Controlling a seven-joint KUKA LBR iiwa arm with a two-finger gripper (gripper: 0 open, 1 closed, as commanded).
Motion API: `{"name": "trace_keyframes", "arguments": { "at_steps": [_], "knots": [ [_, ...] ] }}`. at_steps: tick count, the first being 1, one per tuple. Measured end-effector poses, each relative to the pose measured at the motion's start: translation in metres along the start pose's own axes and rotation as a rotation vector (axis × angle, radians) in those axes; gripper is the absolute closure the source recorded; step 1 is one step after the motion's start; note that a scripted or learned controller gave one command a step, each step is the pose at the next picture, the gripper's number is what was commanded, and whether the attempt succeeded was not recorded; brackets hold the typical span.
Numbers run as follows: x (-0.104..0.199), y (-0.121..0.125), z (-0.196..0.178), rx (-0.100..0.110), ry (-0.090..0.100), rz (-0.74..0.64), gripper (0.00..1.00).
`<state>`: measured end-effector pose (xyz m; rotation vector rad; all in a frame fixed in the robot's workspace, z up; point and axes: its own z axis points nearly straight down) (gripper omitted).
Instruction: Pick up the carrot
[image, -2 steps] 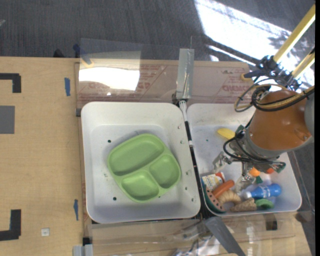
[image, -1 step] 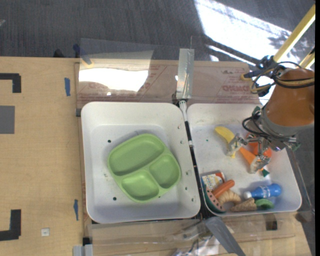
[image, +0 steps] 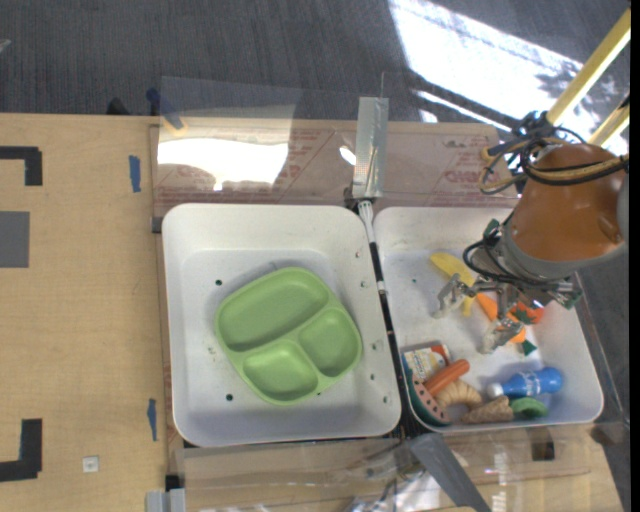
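Carrot (image: 488, 303) sits under the gripper (image: 480, 318); pincer state can't be told. Crowding from the banana (image: 450, 266) means the wrong toy could easily get grabbed.

The arm (image: 566, 205) points steeply down from the right — pincer (image: 478, 310) fingers spread apart.

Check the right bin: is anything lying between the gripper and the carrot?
Nothing visible does. The gripper hangs right over the carrot near the right bin's far side; the yellow piece lies to its left, the blue bottle nearer the camera.
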<state>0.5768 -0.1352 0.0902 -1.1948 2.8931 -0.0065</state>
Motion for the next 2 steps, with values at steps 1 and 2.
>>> {"name": "trace_keyframes", "arguments": {
  "at_steps": [1,2],
  "knots": [
    [-0.0046,-0.0014,-0.0133,0.007,-0.012,0.003,1.0],
    [-0.0043,-0.0009,-0.0124,0.005,-0.012,0.004,0.0]
  ]
}}
